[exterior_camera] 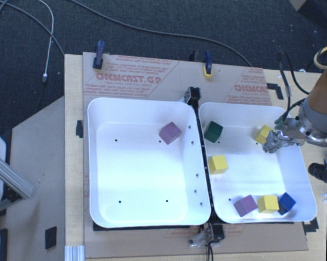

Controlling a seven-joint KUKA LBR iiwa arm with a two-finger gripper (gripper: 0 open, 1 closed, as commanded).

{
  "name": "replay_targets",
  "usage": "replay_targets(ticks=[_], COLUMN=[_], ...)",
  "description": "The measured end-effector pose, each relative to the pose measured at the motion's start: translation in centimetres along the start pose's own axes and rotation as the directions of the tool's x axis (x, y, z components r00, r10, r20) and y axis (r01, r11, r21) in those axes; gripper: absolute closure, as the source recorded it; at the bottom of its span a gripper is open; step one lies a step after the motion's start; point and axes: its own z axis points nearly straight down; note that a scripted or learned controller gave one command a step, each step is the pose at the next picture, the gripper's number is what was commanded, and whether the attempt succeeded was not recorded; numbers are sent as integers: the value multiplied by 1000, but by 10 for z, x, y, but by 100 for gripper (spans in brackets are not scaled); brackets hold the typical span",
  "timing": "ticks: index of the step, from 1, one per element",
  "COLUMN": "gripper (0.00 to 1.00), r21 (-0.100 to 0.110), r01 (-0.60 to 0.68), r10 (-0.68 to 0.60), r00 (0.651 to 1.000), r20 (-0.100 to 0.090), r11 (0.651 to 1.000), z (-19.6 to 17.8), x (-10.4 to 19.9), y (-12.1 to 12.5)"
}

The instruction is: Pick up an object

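Gripper (272, 144) hung over the right bin (300, 160); couldn't tell its state; yellow cube (262, 134) touched its left side; approach step, I'd say; next: centre, descend, close.

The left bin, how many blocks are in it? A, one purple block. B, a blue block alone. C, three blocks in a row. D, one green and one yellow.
A: a single purple block sits in the left bin, near its upper right corner.
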Motion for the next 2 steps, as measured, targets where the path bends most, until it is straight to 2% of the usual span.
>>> replay_targets(ticks=[1,2], gripper=[100,100], r21=[-1,1], r01=[1,0], r10=[-1,0], r00=[1000,1000], r20=[0,-1], r11=[1000,1000], z=[-53,-83], x=[9,9], y=[7,7])
